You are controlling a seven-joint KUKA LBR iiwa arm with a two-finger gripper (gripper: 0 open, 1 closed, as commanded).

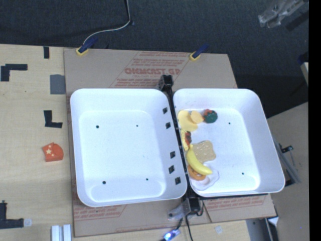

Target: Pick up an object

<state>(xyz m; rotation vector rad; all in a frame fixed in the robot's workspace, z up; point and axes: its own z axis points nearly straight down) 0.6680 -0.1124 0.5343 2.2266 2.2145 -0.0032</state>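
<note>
From my console the banana [196, 162] lies beside the toast [204, 151], against the right bin's [251, 134] left wall; probably light, stiff, slick plastic, so I'd grip mid-curve. End effector [282, 7] state: cannot tell

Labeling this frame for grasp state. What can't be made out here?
- claw, camera view, top right: blurred, so the finger state is unreadable.
- Pile along the right bin left wall: banana overlaps an orange item under its lower end; that item's identity is unclear.
- Small round green and red item: too small to identify.
- Red object on the bench left of the bins: too small to name.
</note>
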